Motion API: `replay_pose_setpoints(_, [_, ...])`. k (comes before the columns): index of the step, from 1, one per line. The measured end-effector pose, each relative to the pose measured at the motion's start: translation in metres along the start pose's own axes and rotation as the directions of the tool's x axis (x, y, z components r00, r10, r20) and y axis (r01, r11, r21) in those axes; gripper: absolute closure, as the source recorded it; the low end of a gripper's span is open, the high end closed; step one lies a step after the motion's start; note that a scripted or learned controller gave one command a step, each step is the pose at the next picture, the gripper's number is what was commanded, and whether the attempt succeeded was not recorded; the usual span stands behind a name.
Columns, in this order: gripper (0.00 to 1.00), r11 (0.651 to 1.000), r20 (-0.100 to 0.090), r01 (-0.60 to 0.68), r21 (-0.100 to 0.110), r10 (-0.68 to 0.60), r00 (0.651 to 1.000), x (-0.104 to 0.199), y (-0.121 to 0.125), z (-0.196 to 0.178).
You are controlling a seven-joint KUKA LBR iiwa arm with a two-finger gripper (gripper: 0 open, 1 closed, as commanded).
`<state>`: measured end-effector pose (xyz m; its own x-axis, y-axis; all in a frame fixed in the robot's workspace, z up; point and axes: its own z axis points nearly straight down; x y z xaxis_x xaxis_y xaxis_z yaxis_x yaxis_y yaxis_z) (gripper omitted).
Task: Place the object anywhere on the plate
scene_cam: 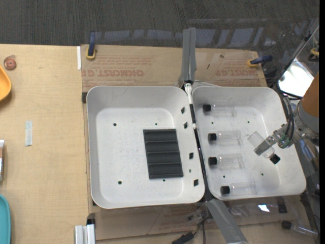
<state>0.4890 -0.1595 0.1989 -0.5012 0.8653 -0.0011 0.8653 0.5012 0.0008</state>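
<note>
Gripper [270, 150] sits low over the right side of the right bin [284, 184], at the frame's right edge. Jaw state: cannot tell, as a pale grey piece and a small black piece blur together at the tip. Nothing can be read as pinched there. Behind it the arm [311, 105] runs off to the upper right. Left of the gripper, and apart from it, four vials lie on their sides in a loose column. Each has a clear, near-invisible body and a small black cap at its left end. Top vial [218, 109] is near the bin's upper left. Second vial [226, 137] and third vial [227, 161] are at mid height. Fourth vial [237, 189] is near the lower wall. All four rest on the bin floor, well apart from one another. The left bin [101, 136] touches the right one along the centre seam. It holds the plate [163, 154], a black rectangle with raised cross ribs, lying flat just right of the bin's centre. Both bins rest on brown cardboard [137, 65]. A blue-and-yellow clamp [91, 51] sits at its upper left corner. A pale wooden table [40, 161] fills the frame's left.
</note>
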Motion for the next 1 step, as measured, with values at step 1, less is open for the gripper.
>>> replay_pose_setpoints(1, [1.00,0.986,-0.001,-0.168,0.003,0.168,0.986,0.0443,0.0463,0.0053])
